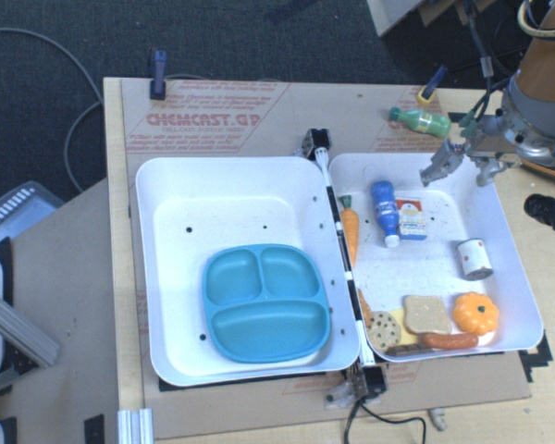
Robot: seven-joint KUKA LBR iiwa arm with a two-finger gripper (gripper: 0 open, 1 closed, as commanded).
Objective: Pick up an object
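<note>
My gripper (462,167) hangs above the far right corner of the right bin (509,248), its two fingers spread open with nothing between them. Below and to its left lie a blue bottle (383,211) and a small red-and-white carton (411,220). A carrot (350,232) rests along the bin's left wall. A silver can (474,258) lies near the right wall. At the near end sit a bread slice (426,314), a cookie (382,329), a sausage (449,342) and an orange pumpkin (476,313).
The left bin (166,202) holds a blue divided plate (265,301). A green bottle (421,120) lies on the bench behind the right bin. Black clips (316,141) join the bins at the middle seam.
</note>
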